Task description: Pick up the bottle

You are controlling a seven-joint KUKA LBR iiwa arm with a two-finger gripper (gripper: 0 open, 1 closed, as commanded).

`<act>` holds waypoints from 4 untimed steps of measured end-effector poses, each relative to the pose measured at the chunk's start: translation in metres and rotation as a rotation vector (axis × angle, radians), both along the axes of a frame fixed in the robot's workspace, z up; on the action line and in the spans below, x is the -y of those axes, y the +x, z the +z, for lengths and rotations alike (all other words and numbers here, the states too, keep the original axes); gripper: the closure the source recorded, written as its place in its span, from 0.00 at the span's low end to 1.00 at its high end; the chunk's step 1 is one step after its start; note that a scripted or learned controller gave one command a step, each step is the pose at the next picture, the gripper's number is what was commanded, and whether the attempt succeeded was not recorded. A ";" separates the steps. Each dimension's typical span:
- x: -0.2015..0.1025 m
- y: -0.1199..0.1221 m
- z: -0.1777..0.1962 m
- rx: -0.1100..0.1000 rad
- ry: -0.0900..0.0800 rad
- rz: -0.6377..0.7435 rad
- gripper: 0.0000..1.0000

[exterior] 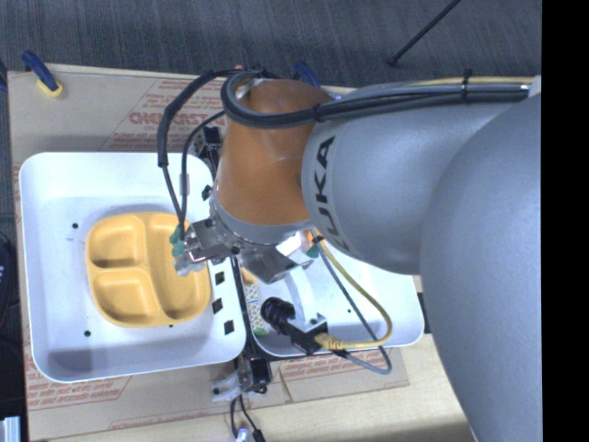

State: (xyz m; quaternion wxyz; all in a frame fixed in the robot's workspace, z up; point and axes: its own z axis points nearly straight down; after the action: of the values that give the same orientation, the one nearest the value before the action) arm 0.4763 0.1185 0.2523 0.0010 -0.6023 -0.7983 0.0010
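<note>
My gripper [189,251] hangs low over the left bin [55,191], at the right edge of a yellow divided tray [133,274] lying in it. A small green part [175,238] shows at the gripper's left side, against the tray's rim; I cannot make out what it is. The wrist with its orange band [262,168] rises above the gripper and hides the strip between the two bins. The grey arm covers most of the right bin [386,325].
Black and yellow cables [304,334] loop under the wrist over the right bin's front part. A blue clamp [41,72] sits on the bench's far left corner. White bin floor lies bare around the tray.
</note>
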 end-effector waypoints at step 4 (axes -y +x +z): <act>0.004 0.000 0.001 0.002 0.001 0.635 1.00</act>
State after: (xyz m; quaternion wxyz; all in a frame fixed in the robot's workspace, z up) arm 0.4763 0.1141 0.2534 -0.0001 -0.3229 -0.9464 0.0004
